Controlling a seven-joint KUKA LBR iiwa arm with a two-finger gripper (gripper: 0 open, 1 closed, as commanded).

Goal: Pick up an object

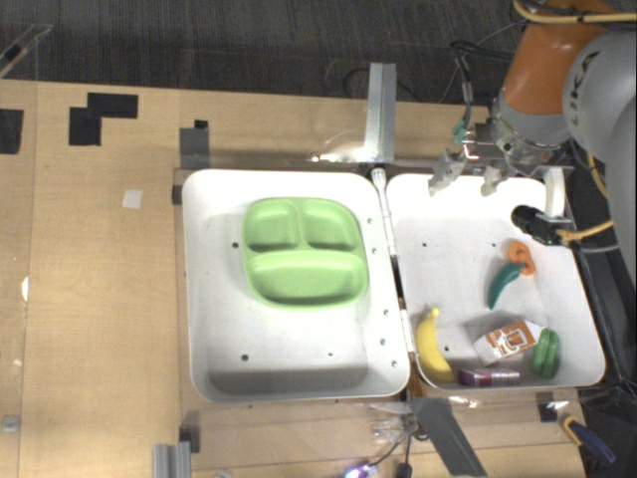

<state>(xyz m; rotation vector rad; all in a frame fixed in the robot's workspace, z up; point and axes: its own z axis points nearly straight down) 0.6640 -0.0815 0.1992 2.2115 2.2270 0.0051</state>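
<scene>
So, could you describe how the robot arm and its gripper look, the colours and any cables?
The arm is grey with a rounded casing and a broad orange band above the wrist. A yellowish cable loops over the orange part, and thin dark wires run beside it. The gripper is small, of pale metal, with two short light jaws. A small green spot sits beside the wrist.

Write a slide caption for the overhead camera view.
KUKA arm's open hand hovers over the right bin's far edge; banana, carrot and other small items wait below, green divided plate in left bin.
</scene>
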